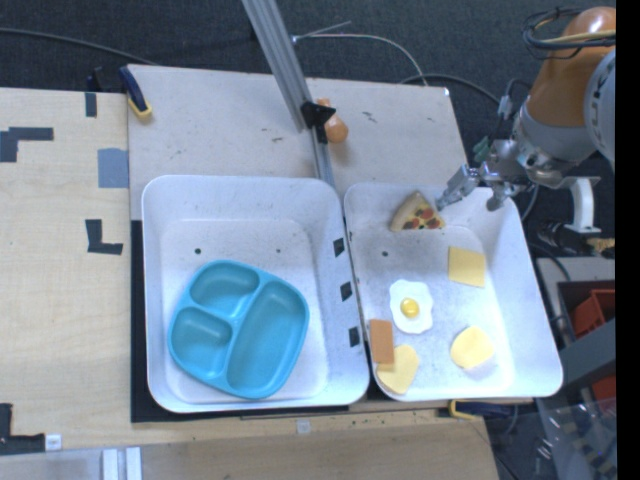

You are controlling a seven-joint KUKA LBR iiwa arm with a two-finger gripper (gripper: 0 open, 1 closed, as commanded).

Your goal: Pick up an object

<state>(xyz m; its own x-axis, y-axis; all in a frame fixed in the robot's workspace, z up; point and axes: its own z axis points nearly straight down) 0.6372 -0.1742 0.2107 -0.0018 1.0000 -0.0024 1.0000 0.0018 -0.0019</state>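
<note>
pincer: [478, 190] upper right of the frame, over the top edge of the right bin [530, 298], at the end of the arm [560, 98] that comes in from the right; can't tell released or clenched, too small and blurred; nothing visibly held
nearest object: pizza slice [417, 213], top of the right bin, just left and slightly below the pincer, near but looks apart from it
key relation: pizza slice lies to the pincer's lower left; its long axis runs roughly left-right with a slight tilt; judgement: likeliest target, needs a short shift left and down
right bin contents: pizza slice at top; square cheese slice [467, 266] right of centre; fried egg [411, 306] in the middle; round yellow piece [472, 348] lower right; orange block [381, 342] lower left, touching or overlapping a pale yellow piece [400, 372] at the bottom edge
left bin: [160, 268] holds a blue divided plate [238, 328], three compartments, nothing seen in them
off the bins: small orange thing [336, 129] on the surface [220, 118] at top centre, beside a metal rail [275, 43]
task state: nothing picked yet, judged from the layout
risk: pizza slice sits close to the bin's top wall, may crowd the approach
</note>
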